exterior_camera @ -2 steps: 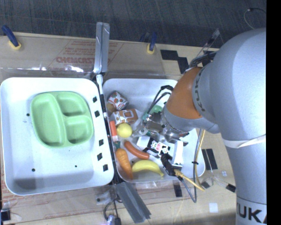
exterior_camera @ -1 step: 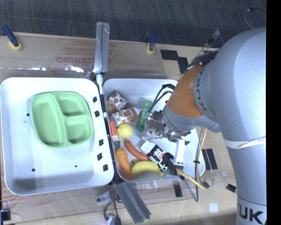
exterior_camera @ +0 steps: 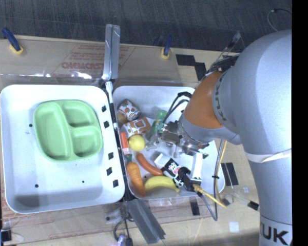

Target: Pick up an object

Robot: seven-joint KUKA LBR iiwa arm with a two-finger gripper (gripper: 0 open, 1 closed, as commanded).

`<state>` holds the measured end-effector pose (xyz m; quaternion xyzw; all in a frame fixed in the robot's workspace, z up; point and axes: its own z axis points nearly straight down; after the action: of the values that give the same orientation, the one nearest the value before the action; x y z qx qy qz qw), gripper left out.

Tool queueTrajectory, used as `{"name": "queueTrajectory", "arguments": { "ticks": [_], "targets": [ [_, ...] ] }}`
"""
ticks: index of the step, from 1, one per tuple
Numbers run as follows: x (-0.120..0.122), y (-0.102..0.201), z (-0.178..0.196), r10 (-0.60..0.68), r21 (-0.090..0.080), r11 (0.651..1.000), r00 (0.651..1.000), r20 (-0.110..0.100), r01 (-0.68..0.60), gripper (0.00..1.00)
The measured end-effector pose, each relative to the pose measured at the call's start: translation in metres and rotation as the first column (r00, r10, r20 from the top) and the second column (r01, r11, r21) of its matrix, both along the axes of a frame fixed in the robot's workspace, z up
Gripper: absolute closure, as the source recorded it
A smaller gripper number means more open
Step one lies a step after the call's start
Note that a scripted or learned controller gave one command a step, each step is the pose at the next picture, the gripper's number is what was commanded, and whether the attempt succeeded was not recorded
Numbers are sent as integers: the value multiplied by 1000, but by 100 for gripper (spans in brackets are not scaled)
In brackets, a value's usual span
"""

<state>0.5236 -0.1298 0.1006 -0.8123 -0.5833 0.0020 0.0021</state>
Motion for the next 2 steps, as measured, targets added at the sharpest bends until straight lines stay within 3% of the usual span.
{"name": "queueTrajectory", "arguments": {
  "ticks": [1,2],
  "targets": [
    [-46,29,-9,130,0,991,991,6,-130,0],
    [1,20,-9,354,0,935,935,4,-354,0]
  ]
}}
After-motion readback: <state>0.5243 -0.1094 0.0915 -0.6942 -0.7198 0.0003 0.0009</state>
